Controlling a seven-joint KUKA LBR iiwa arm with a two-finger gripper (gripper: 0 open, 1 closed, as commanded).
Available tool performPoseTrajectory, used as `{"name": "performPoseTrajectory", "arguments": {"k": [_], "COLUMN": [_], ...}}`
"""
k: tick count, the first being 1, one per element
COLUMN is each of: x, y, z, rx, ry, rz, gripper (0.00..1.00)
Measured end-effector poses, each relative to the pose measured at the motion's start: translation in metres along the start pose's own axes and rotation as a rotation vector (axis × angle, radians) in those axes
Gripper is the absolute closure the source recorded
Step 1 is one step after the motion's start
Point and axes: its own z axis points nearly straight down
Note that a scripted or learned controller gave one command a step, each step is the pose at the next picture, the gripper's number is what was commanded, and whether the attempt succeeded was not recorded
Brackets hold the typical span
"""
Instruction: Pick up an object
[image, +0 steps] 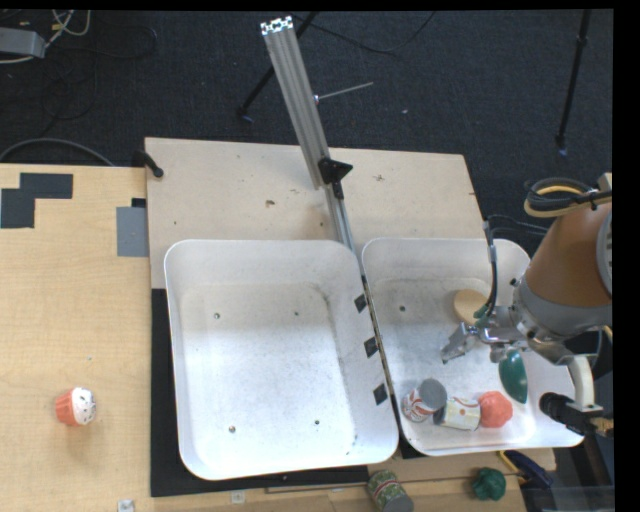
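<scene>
My gripper (462, 342) hangs low inside the right bin (420, 270), near its middle, on the arm that reaches in from the right. Just above it lies a tan round piece (468, 302), partly hidden by the wrist. A dark green object (514, 373) sits right of the gripper, under the arm. Along the bin's near wall lie a red ball (496, 409), a white and red can (460, 413) on its side, and a grey disc (431, 392) against a small red and white ball (414, 405).
The left bin (200, 290) adjoins the right one along a divider with black clips. An aluminium post (305, 110) slants up from the bench behind the bins. A small red and white toy (75, 407) lies on the wooden table at far left. Two green items (488, 483) sit below the right bin.
</scene>
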Motion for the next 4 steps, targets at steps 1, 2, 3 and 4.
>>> {"name": "performPoseTrajectory", "arguments": {"k": [1, 2, 3, 4], "x": [0.0, -0.001, -0.004, -0.011], "y": [0.001, 0.0, 0.0, 0.0], "z": [0.042, 0.03, -0.012, -0.056], "rx": [-0.007, -0.006, -0.008, -0.01], "ry": [-0.002, -0.001, -0.003, -0.004], "rz": [0.001, 0.004, 0.001, -0.002], "gripper": [0.0, 1.0, 1.0, 1.0]}}
